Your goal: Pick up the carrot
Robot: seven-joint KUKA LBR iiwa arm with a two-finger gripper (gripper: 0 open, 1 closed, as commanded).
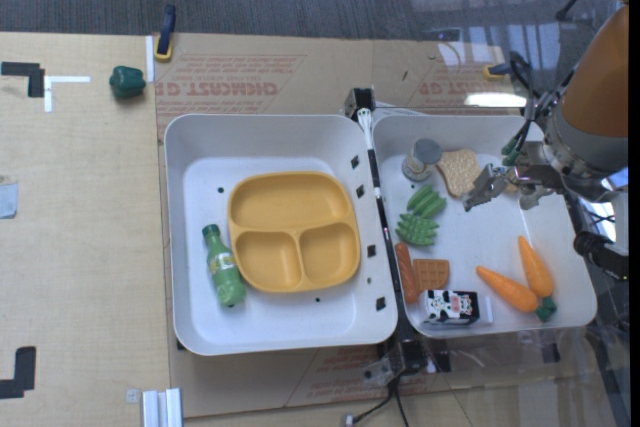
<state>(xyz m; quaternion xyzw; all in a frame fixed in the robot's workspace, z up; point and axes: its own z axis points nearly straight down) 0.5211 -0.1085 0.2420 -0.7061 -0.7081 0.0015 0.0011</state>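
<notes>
Farthest to the left of the hand (497, 185), well apart from it, we see a small green object (127, 82) lying on the bench (80, 245), outside both bins. Nearer, the left bin (270, 130) holds a green bottle (224, 266) lying along the left edge of a yellow divided tray (294, 230), which sits in the middle of that bin. A blue and yellow item (165, 32) lies on the bench above the bin's upper left corner; we cannot tell what it is.

In the right bin (575, 315), just left of the hand, there is a grey round piece (424, 156) and beside it a tan slice of bread (459, 171), which lies closest to the hand. Below and to the left of the hand we see green pea pods (421, 216), then a reddish sausage (405, 272), a tan cracker (432, 271) and a small black and white carton (451, 306) near the bin's lower edge.

The hand itself hovers over the upper part of the right bin with its two fingers spread apart and nothing between them.

Two carrots lie below and to the right of the hand, apart from it: a lying carrot (507, 289) pointing left, and an upright carrot (534, 265) just beside it, their ends meeting at a green top (545, 309). Neither touches the hand.
</notes>
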